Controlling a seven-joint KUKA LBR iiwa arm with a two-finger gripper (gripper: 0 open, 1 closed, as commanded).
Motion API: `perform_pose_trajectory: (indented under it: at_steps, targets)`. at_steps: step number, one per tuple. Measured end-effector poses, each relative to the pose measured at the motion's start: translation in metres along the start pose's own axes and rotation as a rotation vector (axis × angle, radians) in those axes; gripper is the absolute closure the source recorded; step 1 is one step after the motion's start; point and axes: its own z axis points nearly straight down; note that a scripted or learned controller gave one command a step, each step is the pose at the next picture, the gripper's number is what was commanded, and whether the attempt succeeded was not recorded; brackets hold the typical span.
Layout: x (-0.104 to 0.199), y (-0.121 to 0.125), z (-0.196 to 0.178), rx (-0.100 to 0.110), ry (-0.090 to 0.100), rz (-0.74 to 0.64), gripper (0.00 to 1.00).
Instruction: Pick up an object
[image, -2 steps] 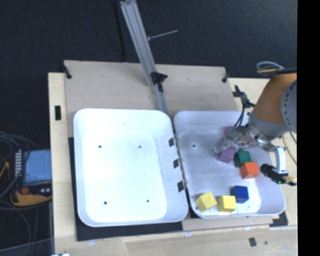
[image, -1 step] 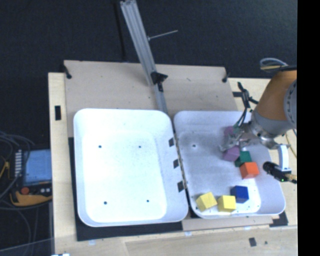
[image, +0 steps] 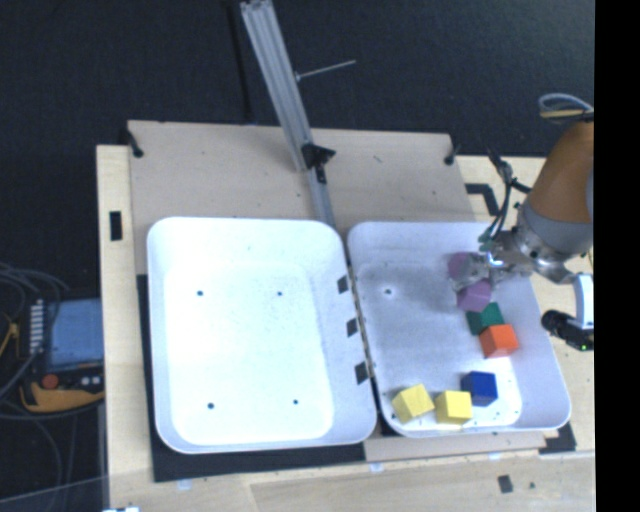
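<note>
Sitting at the left of the bench, the left bin (image: 250, 330) is lying beside the right bin (image: 400, 290), their edges touching. In the right bin's near corner, two yellow blocks (image: 412, 402) are resting side by side, a blue block (image: 480, 386) just beside them. Farther back, an orange block (image: 498, 340), a green block (image: 489, 317) and a purple block (image: 474, 296) are clustering together. The gripper (image: 490, 262) is hanging right over the purple block; whether its fingers are apart or closed, I cannot tell.

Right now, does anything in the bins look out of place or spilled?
Nothing stands out. The blocks all lie inside the right bin: two purple, green, orange, blue, two yellow. None spilled.
</note>
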Motion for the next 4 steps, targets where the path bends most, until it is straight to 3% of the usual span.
perform_pose_trajectory:
  at_steps: [1, 2, 3, 4]
  targets:
    - [0.008, -0.002, -0.053, -0.001, 0.0, -0.004, 1.0]
    - [0.007, -0.002, -0.062, 0.003, 0.001, -0.005, 1.0]
    - [0.055, -0.013, -0.074, 0.004, 0.003, -0.009, 1.0]
    - [0.104, -0.03, -0.065, 0.007, 0.003, -0.008, 1.0]
